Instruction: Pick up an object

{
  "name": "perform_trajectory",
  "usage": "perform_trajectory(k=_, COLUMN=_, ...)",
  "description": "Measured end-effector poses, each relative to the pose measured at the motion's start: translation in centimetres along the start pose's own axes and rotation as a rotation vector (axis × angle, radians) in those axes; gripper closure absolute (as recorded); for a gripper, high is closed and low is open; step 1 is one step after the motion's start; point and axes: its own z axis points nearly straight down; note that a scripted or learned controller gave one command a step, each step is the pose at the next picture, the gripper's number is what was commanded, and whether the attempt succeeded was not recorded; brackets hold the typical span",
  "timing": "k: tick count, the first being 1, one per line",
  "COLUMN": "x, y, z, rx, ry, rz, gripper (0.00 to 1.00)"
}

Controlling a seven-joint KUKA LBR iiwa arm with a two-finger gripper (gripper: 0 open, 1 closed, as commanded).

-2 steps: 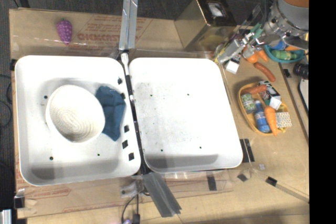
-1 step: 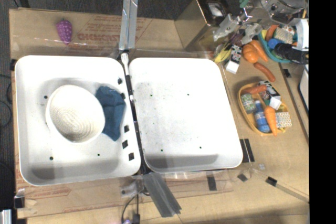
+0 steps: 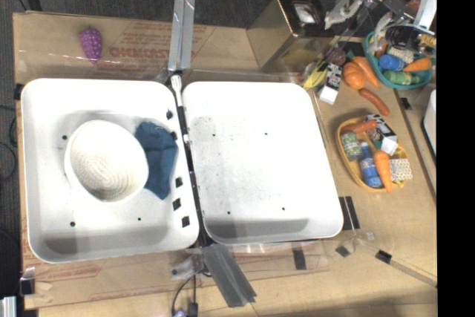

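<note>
The left bin [image 3: 44,234] holds a round white woven object [image 3: 106,159], domed like a hat. A crumpled blue cloth [image 3: 158,157] lies against its right side, close to the divider between the bins. The right bin [image 3: 260,223] shows its bare white floor with a few dark specks. The arm is pulled back at the top right, beyond both bins. Its gripper [image 3: 347,5] hangs over the bench clutter there, far from the hat and the cloth, with nothing visibly in it.
A small purple object [image 3: 90,43] lies on the bench behind the left bin. A yellow basket [image 3: 349,152] and a teal bowl [image 3: 386,78] of toys stand right of the right bin. A brown box [image 3: 286,26] stands behind it.
</note>
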Motion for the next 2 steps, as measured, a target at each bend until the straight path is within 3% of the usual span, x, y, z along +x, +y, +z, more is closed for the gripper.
perform_trajectory(k=1, x=-0.2, y=-1.2, z=-0.5, rx=0.005, ry=-0.001, rz=-0.027, gripper=0.00)
perform_trajectory(k=2, x=-2.4, y=-5.3, z=4.0, rx=0.005, ry=-0.001, rz=-0.350, gripper=0.00)
